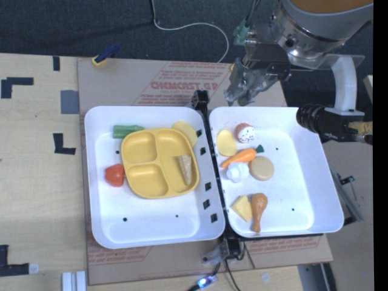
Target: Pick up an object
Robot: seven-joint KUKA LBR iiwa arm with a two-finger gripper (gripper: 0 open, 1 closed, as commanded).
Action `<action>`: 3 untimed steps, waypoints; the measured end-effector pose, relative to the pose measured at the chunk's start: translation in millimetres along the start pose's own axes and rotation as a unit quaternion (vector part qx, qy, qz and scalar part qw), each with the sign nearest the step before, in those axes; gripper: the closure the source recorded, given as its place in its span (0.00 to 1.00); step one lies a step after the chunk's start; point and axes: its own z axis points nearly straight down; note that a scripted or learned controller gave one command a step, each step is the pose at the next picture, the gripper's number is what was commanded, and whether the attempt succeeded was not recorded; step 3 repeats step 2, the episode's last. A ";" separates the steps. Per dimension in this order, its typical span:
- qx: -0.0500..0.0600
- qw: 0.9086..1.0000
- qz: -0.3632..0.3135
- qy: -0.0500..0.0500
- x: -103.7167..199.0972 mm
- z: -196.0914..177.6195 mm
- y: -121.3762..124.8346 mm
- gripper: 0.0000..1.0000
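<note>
My gripper hangs above the back rim of the right bin, near its left corner. It is open, and nothing shows between its fingers. Below it in the right bin lie several toy foods: a yellow slice, a white and red ball, an orange carrot, a white lump, a tan round biscuit, a cheese wedge and a drumstick.
The left bin holds a yellow divided plate with a pale wedge in it, a green piece, a red tomato and a yellow disc. A black camera mount juts over the right bin's far right corner.
</note>
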 end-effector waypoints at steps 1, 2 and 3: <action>0.006 1.000 0.002 -0.001 0.7 104.5 -1.1 1.00; 0.001 1.000 0.000 0.000 1.2 88.4 -0.2 1.00; 0.001 1.000 0.000 0.000 1.2 88.4 -0.2 1.00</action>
